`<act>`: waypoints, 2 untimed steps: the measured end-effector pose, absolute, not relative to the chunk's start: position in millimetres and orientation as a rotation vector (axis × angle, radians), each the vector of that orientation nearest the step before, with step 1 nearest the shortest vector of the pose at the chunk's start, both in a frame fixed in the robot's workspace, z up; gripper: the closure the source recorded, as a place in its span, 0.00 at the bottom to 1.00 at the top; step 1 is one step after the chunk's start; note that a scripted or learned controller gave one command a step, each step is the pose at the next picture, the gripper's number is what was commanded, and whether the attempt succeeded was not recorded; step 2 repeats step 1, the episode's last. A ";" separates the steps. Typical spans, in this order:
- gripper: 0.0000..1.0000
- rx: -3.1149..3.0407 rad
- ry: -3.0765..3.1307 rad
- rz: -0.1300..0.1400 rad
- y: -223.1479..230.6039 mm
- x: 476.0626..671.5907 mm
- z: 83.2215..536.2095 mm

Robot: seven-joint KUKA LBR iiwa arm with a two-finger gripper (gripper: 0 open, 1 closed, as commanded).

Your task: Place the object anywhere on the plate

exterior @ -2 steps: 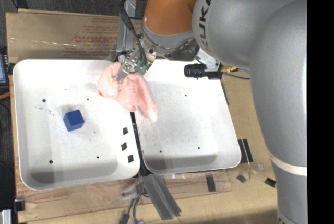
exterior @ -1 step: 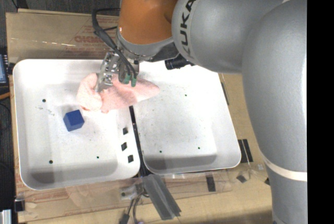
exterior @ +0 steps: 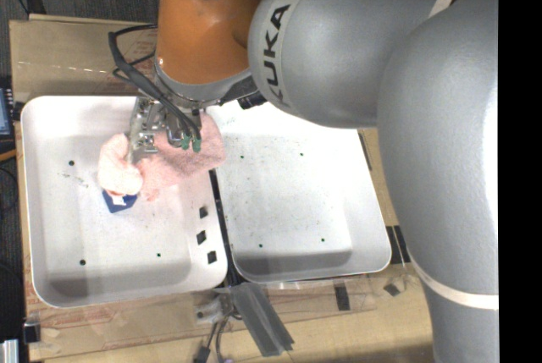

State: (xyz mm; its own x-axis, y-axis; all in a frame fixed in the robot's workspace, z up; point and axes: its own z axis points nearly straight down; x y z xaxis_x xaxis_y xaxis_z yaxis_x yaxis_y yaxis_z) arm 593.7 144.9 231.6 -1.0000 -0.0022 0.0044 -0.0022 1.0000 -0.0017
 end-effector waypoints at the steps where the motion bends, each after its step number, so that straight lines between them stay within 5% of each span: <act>1: 0.00 0.003 -3.138 0.003 144.7 593.9 232.0; 2: 0.00 0.003 -3.138 0.003 144.7 593.9 232.0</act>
